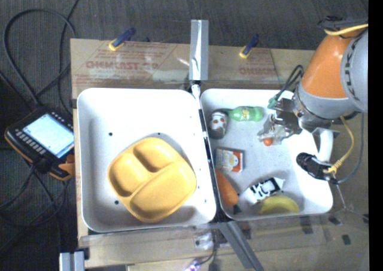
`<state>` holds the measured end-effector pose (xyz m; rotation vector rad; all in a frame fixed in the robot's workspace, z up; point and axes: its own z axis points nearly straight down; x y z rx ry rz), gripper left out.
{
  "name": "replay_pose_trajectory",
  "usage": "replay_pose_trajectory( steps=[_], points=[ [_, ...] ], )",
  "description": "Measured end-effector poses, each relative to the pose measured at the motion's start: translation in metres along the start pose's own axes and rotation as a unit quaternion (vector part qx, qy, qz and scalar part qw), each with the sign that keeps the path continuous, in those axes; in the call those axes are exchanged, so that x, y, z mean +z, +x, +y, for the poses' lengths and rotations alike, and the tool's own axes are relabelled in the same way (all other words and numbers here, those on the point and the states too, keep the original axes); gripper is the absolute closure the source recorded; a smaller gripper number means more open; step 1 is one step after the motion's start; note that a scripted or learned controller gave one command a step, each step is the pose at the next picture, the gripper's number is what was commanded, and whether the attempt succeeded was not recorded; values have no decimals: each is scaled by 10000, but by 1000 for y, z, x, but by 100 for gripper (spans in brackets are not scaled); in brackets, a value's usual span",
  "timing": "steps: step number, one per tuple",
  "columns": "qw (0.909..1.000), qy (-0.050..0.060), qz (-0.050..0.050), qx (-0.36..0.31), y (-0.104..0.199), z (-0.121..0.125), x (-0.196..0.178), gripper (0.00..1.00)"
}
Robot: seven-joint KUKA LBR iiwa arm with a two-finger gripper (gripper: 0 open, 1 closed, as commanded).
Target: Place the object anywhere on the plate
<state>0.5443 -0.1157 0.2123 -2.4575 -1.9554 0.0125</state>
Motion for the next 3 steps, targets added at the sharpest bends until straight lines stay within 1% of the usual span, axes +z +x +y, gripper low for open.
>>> replay_pose_trajectory(
  steps=[1, 2, 3],
  points=[
    [10000, 6, 16, 17, 109, -30, 26, 100],
    [9965, 17, 13, 831, 55, -56, 32, 100],
    [9982, 14, 15, 598, 126, -51, 31, 100]
  ],
)
